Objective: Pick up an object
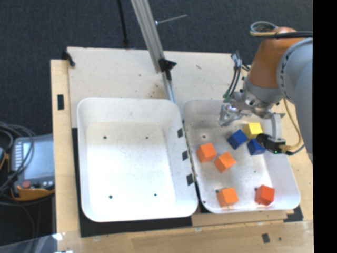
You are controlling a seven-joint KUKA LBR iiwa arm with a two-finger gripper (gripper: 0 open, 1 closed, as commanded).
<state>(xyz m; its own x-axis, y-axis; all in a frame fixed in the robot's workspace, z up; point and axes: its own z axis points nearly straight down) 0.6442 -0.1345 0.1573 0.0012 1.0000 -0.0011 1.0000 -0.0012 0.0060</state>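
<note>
Blue cubes (237,139), yellow cube (254,128) crowd far corner; orange cubes (207,152) spaced

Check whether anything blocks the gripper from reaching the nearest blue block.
Nothing visible does. The gripper hangs over the right bin, and the blue block lies just beside it on the bin floor, with bare white floor between. A yellow block sits beyond it.

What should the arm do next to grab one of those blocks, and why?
Probably a short shift toward the near side, then a descent: the gripper hangs over bare floor at the right bin's far edge with nothing between its fingers, and the blue block is the nearest one.
</note>
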